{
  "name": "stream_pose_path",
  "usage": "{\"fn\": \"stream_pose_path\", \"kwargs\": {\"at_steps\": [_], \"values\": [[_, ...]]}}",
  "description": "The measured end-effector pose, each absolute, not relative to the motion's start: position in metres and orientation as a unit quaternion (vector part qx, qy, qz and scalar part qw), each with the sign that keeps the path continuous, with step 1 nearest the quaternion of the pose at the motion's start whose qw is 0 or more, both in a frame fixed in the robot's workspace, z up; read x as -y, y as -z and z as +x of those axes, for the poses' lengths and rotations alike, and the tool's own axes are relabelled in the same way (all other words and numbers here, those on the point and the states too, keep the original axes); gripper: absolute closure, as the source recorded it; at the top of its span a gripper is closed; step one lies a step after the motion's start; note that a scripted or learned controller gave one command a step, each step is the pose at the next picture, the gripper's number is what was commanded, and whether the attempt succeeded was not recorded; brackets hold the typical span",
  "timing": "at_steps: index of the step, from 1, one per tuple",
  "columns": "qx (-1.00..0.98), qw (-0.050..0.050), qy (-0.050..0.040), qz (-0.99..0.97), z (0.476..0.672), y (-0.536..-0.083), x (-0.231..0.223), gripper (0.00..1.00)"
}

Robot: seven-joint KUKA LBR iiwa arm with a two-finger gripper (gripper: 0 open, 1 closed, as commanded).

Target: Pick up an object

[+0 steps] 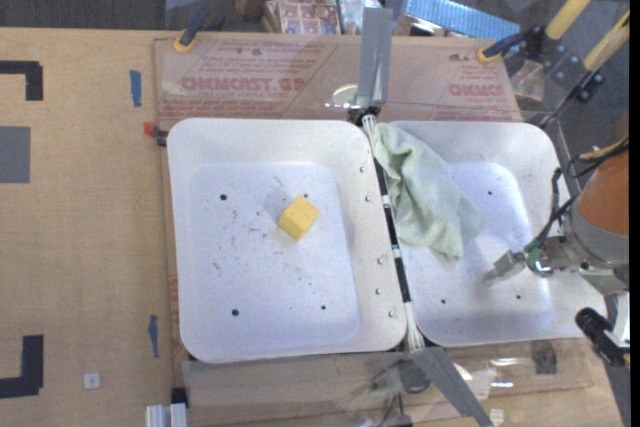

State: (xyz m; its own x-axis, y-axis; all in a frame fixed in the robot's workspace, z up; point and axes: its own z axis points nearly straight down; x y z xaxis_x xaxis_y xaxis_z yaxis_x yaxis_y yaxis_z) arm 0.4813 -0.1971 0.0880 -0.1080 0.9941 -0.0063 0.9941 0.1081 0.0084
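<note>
The gripper (pixel 503 264) hovers low over the right bin (pixel 520 315), near its right side; how far it is open cannot be told, and nothing is seen in it. The pale green cloth (pixel 425 200) lies just to its left and farther back, crumpled, draped over the bin's left rim. A yellow block (pixel 298 217) sits mid left bin (pixel 200 315)
</note>
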Motion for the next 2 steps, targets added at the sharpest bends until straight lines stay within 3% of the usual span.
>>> {"fn": "stream_pose_path", "kwargs": {"at_steps": [1,2], "values": [[-0.799,0.0,-0.0041,0.601,0.482,-0.088,0.218,0.0],[-0.811,0.003,-0.0003,0.585,0.617,-0.166,0.219,0.0]]}}
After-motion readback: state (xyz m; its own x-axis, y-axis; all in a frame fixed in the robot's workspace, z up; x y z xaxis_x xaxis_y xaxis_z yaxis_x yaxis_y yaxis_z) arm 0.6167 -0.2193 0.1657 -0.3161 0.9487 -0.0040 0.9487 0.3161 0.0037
